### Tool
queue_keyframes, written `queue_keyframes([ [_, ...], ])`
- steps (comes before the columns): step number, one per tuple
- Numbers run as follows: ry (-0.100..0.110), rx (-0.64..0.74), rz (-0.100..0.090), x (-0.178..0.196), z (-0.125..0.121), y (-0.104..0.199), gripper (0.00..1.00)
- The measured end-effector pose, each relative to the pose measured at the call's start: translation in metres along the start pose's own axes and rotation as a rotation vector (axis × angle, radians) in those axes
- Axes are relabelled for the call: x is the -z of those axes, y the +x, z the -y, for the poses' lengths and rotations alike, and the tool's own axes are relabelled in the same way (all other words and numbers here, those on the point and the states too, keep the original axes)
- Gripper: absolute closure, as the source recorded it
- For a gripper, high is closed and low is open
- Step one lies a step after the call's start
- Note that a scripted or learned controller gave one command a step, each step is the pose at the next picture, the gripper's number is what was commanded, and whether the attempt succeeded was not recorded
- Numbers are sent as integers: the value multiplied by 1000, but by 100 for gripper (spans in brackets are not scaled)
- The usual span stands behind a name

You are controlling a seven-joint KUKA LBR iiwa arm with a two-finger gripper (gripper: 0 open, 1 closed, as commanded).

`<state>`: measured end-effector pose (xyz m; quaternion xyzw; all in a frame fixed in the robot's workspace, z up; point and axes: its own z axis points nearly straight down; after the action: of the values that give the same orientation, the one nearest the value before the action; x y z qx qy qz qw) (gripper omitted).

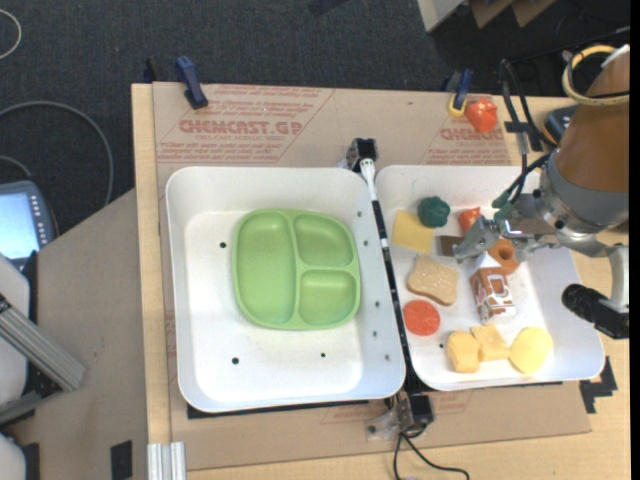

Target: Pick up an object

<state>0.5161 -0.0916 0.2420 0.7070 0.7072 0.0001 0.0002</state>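
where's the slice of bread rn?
The slice of bread lies in the right bin, near its left wall, between the yellow wedge and the red disc.

I see green divided plate [297, 268] centred in left bin [190, 298] | cardboard sheet [250, 123] under both bins | blue clamp [190, 81] at its back edge | black cables [60, 133] on dark floor

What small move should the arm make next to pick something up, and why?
Probably a short descent, straight down. The pincer hangs over the right bin, close above the small orange piece and the brown-and-white packet, and I see nothing between its tips. The green tray in the left bin lies further away.
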Motion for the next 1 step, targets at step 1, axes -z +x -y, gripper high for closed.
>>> queue_keyframes([
  [1, 16, -2, -3, -147, 16, 1, 0],
])
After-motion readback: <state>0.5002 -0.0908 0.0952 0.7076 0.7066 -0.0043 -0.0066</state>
